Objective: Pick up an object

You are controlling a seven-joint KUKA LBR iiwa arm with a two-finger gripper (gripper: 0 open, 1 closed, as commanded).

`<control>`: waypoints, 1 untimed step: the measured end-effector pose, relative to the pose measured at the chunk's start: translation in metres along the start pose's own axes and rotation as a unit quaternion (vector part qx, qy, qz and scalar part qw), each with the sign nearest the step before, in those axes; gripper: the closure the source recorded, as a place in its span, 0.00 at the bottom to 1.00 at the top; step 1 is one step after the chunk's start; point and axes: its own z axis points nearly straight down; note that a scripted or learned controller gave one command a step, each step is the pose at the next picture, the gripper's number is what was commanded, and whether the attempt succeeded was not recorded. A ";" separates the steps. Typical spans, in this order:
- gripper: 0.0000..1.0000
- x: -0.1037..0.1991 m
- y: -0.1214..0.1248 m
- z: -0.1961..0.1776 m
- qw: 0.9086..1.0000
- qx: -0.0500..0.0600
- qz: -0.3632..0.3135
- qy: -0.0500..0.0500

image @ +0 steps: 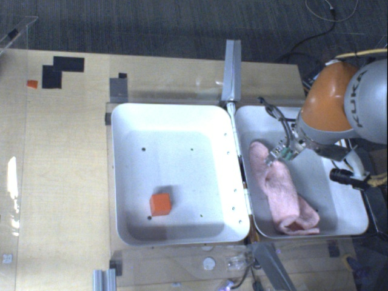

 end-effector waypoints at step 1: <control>0.00 0.000 0.000 0.000 1.000 0.000 0.000 0.000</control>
